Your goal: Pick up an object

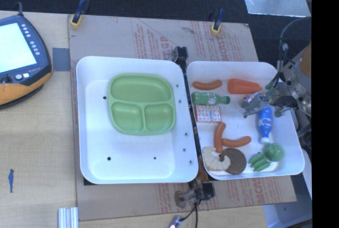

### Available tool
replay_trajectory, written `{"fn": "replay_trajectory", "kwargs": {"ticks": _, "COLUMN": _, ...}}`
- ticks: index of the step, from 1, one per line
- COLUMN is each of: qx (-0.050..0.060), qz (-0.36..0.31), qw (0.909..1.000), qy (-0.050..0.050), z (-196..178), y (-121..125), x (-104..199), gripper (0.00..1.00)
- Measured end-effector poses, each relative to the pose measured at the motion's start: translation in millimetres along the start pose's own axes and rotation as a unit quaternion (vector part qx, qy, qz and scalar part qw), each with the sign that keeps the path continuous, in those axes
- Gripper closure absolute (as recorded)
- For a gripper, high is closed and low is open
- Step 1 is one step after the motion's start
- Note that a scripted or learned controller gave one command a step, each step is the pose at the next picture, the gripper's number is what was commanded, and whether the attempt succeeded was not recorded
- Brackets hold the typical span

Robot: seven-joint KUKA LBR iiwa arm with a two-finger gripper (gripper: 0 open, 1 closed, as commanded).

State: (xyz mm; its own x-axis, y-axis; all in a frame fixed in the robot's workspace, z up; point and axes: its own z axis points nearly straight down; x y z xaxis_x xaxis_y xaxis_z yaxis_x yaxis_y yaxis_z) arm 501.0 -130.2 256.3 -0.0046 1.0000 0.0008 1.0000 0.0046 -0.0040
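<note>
At the near edge of the right bin (296,137) lie a brown cookie (233,161) and green vegetables (267,157). The gripper (259,101) hangs low just above the blue bottle (265,124), beside the orange carrot (243,85). I cannot tell its state.

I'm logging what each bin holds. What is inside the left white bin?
Inside the left bin lies one green divided tray, three compartments, toward the bin's far side. The bin floor around it shows a few small dark dots. Whatever lies under the tray is covered.
</note>
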Motion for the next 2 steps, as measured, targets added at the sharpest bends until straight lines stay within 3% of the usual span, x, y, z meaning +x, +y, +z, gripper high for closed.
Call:
{"fn": "replay_trajectory", "kwargs": {"ticks": 1, "qx": 0.001, "qz": -0.001, "qw": 1.0000, "qy": 0.000, "z": 99.8, "y": 9.1, "x": 37.7, "gripper": 0.00}}
{"fn": "replay_trajectory", "kwargs": {"ticks": 2, "qx": 0.001, "qz": -0.001, "qw": 1.0000, "qy": 0.000, "z": 165.4, "y": 27.3, "x": 38.3, "gripper": 0.00}}
